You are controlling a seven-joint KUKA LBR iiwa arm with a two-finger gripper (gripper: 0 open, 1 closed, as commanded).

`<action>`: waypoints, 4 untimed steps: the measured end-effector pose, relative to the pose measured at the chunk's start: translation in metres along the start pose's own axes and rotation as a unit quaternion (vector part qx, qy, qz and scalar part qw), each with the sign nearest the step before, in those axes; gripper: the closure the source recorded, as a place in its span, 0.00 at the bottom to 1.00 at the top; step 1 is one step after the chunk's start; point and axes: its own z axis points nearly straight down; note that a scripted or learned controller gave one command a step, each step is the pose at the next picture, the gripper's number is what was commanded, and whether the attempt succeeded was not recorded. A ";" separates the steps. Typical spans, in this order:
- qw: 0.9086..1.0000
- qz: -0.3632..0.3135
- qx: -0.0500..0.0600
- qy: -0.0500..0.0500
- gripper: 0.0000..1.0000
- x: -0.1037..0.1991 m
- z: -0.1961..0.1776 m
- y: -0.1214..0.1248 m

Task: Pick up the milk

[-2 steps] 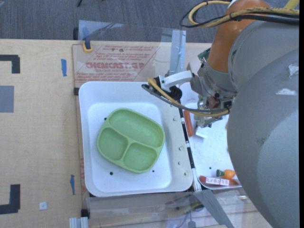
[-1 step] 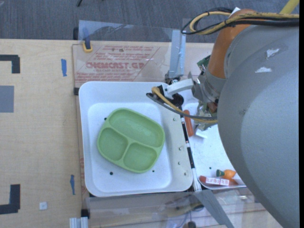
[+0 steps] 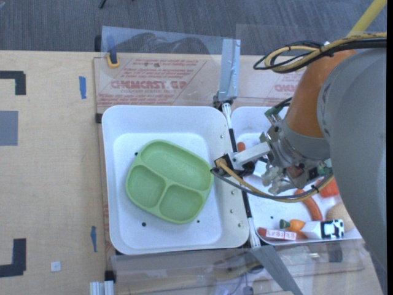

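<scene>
A grey arm with an orange band (image 3: pixel 310 100) reaches from the right over the right-hand white bin (image 3: pixel 245 118) on a wooden worktop (image 3: pixel 49 183). Its gripper (image 3: pixel 279 176) hangs low inside that bin; how it is set cannot be told. A white milk carton (image 3: pixel 325 229) lies near the bin's front edge, beside orange toy food (image 3: pixel 313 208). The left bin (image 3: pixel 116 165) holds a green divided plate (image 3: pixel 169 180).

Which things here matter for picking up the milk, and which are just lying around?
For the job: gripper, over the right bin; I can't make out the milk itself.

Lying about: green divided plate in the left bin; orange carrot-like pieces.
</scene>
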 end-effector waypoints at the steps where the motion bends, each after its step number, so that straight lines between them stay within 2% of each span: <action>1: 0.996 0.084 0.000 0.000 1.00 0.000 0.019 -0.020; 2: 0.999 0.046 0.000 0.000 1.00 0.008 0.030 -0.041; 4: 0.999 0.043 0.000 -0.005 1.00 0.009 0.015 -0.042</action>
